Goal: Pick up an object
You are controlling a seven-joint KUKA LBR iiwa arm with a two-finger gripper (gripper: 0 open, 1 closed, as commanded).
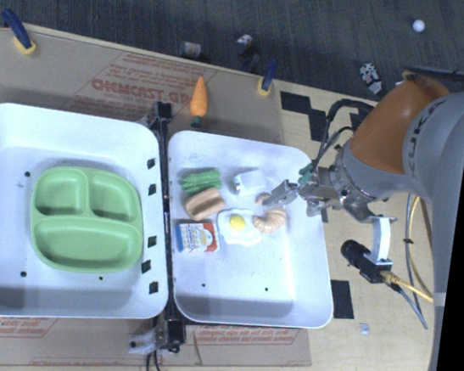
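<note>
Over the right bin [301, 306], the jaws [280, 194] hang just above a pink shrimp [271, 221], beside a fried egg [238, 227]; how far apart they stand I cannot tell, and nothing shows between them. This looks like the approach step. Next it likely calls for a descent centred on the shrimp before closing

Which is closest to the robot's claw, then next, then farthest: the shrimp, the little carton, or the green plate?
From the claw:
1. Shrimp, right bin, just below the claw.
2. Little carton, same bin, near its left wall.
3. Green plate, over in the left bin.
</note>
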